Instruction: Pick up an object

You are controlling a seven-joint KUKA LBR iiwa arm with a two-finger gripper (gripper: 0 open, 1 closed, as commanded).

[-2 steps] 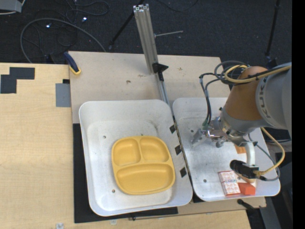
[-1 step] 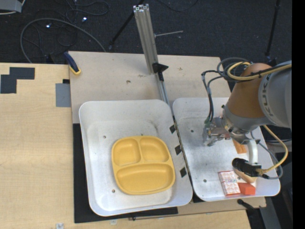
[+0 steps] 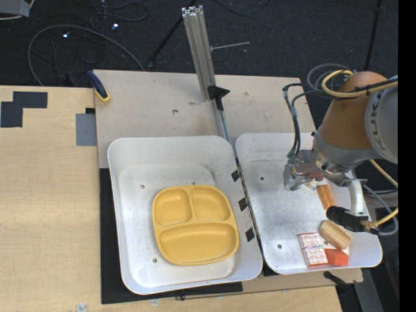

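Claw: the claw [image 3: 300, 177] hangs low over the right bin [image 3: 279, 203], at the end of the grey arm [image 3: 354, 125] that comes in from the right. I cannot tell how it is set; it is a small, blurred metal cluster from here.
Claw contact: nothing shows in it, and I cannot tell whether it touches the bin floor.
Rod: an orange rod [image 3: 325, 194] lies just beside the claw on the arm's side and a little nearer the front. Its long axis runs on a slant, the upper end toward the claw, the lower end toward the bin's front right corner. Its upper end is hidden by the wrist.
Roll: a tan roll [image 3: 335, 234] sits further down from the claw, near the front right corner. It lies slantwise, one end up and toward the claw, the other down and away.
Box: a small red-and-white box [image 3: 312, 249] lies flat just beside the roll, long axis pointing roughly from front to back of the bin.
Block: a red block [image 3: 337, 259] sits at the bin's front edge, touching or nearly touching the box.
Plate: a yellow divided plate [image 3: 194, 224] lies in the left bin [image 3: 130, 174], well apart from the claw.
Table: both bins rest on the table [image 3: 156, 103].
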